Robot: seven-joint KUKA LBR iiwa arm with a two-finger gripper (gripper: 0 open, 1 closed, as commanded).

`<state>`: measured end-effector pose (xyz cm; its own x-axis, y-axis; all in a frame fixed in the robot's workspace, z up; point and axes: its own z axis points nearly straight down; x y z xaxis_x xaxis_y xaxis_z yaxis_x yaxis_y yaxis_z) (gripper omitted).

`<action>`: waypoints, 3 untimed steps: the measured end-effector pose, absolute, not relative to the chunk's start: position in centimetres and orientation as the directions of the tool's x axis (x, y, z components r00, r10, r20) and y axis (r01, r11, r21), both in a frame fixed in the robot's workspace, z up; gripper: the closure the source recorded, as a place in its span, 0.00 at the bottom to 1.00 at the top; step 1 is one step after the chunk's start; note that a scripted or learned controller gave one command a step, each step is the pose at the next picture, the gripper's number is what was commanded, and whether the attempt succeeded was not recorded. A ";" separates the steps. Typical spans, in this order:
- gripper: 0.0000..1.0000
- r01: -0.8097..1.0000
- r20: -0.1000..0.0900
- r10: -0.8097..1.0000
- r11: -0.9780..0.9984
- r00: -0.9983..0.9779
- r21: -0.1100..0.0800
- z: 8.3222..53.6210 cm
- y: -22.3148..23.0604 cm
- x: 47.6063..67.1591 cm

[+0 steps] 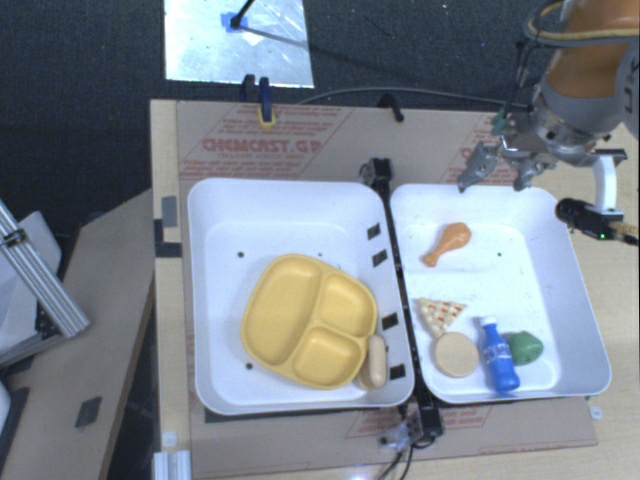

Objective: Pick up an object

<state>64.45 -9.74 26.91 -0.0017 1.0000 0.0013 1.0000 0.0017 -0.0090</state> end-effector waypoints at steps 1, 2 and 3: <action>0.00 1.000 0.000 1.000 0.003 -0.003 0.002 27.6 -9.7 64.6; 0.00 1.000 0.000 1.000 0.004 -0.004 -0.001 23.1 -9.0 64.4; 0.00 1.000 0.000 1.000 0.002 -0.002 -0.004 16.8 -8.8 64.3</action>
<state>64.34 -8.77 16.81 -0.0022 1.0000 0.0002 1.0000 0.0022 -0.0035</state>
